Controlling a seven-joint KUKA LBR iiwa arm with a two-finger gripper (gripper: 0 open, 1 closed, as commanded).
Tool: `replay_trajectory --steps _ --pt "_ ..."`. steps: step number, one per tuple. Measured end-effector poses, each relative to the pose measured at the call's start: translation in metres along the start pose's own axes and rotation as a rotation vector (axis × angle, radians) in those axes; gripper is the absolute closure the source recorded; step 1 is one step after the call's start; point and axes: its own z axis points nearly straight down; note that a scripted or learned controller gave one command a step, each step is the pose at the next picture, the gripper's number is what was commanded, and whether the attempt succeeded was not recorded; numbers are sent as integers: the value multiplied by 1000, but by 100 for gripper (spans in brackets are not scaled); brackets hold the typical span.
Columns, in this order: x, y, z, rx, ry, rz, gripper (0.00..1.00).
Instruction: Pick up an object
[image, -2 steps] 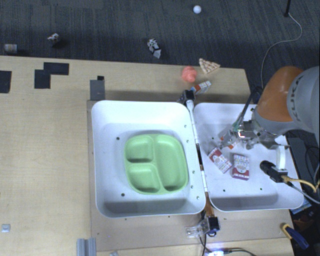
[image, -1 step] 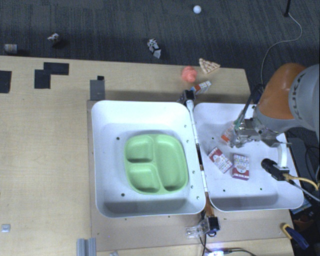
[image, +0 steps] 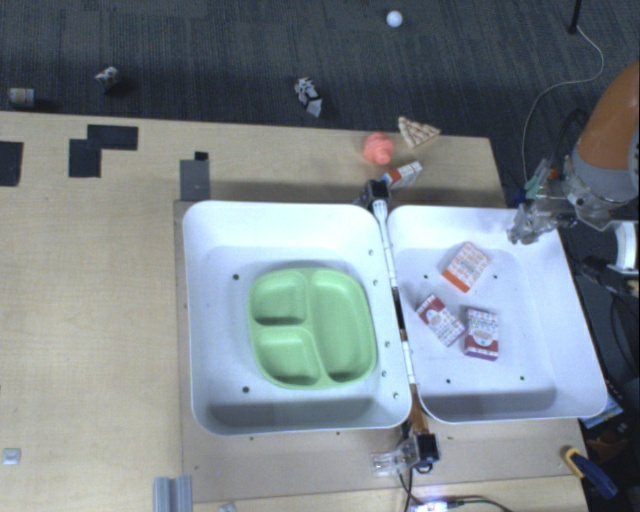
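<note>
Two shallow white bins side by side on the pale wooden worktop (image: 90, 330). In the left white bin (image: 215, 250), a green plastic divided tray (image: 312, 327) with three compartments, lying flat near the middle. In the right white bin (image: 560, 340), three small cartons. Farthest back, an orange-and-white carton (image: 466, 267), long axis running from lower left to upper right, tilted diagonal. Below it and to the left, a red-and-white carton (image: 439, 320), long axis from upper left to lower right. Just beside this one, on its right, a second red-and-white carton (image: 481, 333), long axis almost straight up and down in the view, darker red end toward the front wall. These two lower cartons very close, maybe touching at a corner; cannot tell for sure. The orange one clearly apart from both. At the right edge, the grey arm with orange band (image: 612, 128), reaching in over the back right corner of the right bin. Pincer (image: 524, 228) above the bin's rim there, well apart from all cartons, nothing visible between its fingers; open or closed, cannot tell, too small and blurred. Behind the bins, on the worktop, a pink round ball (image: 378, 148).
</note>
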Motion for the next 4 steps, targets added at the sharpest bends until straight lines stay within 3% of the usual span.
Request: replay_trajectory --steps 1,2,3,4 --pt "1 0 1 2 1 -2 0" --pt "28 -69 69 3 2 0 0" --pt "28 -66 57 -5 1 -1 100" --pt "28 -67 57 -4 1 -2 0"
